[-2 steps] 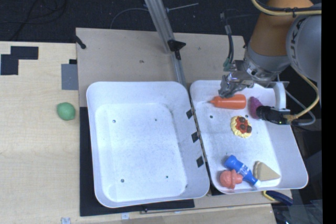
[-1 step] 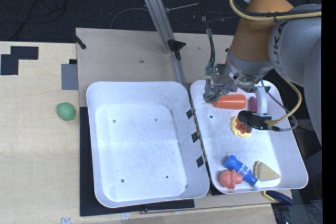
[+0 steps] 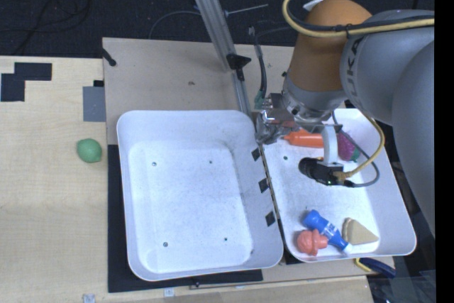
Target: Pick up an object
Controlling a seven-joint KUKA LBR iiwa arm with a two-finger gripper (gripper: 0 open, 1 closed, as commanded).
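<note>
My gripper [image 3: 270, 123] hangs low over the far left corner of the right bin [image 3: 394, 241], under the orange wrist band. Just to its right an orange object [image 3: 306, 140] lies on the bin floor, close to the gripper; whether they touch I cannot tell. A magenta object [image 3: 347, 147] sits further right, partly hidden by the bracket. Near the front of the same bin lie a blue object [image 3: 325, 226], a red lumpy object [image 3: 309, 243] and a tan wedge [image 3: 360, 231], all close together.
The left bin [image 3: 135, 131] stands beside the right one, their walls meeting under the gripper. A green ball [image 3: 89, 150] rests on the bench left of the bins. A slanted aluminium bar [image 3: 216, 18] rises behind the bins.
</note>
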